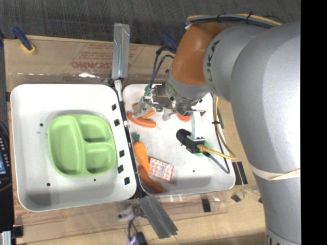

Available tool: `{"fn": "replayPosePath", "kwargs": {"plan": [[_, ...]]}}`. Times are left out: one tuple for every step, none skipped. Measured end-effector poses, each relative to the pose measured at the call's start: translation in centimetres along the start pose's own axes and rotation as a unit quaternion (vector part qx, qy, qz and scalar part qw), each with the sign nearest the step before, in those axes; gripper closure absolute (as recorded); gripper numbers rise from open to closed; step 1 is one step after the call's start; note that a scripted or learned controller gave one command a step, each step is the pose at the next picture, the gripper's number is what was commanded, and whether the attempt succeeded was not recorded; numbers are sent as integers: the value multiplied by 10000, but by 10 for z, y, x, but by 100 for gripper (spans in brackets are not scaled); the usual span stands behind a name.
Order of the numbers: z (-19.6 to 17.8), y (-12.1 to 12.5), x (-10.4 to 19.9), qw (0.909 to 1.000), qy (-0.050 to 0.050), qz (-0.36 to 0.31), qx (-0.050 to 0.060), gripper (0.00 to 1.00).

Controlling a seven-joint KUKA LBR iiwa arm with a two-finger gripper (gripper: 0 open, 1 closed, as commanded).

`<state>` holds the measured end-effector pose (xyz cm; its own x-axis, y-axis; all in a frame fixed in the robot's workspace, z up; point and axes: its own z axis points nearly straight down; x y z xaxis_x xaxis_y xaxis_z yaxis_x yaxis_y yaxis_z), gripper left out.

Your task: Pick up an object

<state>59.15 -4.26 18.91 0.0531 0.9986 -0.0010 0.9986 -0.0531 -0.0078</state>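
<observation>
My gripper [153,106] hangs low over the far left part of the right bin [222,180]. Just under and in front of it lies an orange-red sausage-shaped piece [143,121]. A small red piece [184,118] sits to the gripper's right, partly covered by the wrist. Nearer the front lie an orange carrot [141,155], a brown sausage [152,183] and a small patterned red-and-white box [161,170]. Nothing is visibly held.
The left bin [25,137] holds a green divided plate [82,144]. A ridge with black clips [122,137] separates the two bins. The grey arm [255,86] covers the right bin's right side. A green bit [200,152] lies beside the wrist.
</observation>
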Motion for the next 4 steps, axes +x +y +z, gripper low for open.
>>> {"fn": "replayPosePath", "kwargs": {"plan": [[-13, 8, 23, 10000, -2, 41, 4, 0], [-1, 21, -13, 10000, -5, 92, -7, 0], [99, 20, -55, 9991, 2, -426, -21, 0], [98, 68, -58, 9998, 4, -203, -8, 0]]}}
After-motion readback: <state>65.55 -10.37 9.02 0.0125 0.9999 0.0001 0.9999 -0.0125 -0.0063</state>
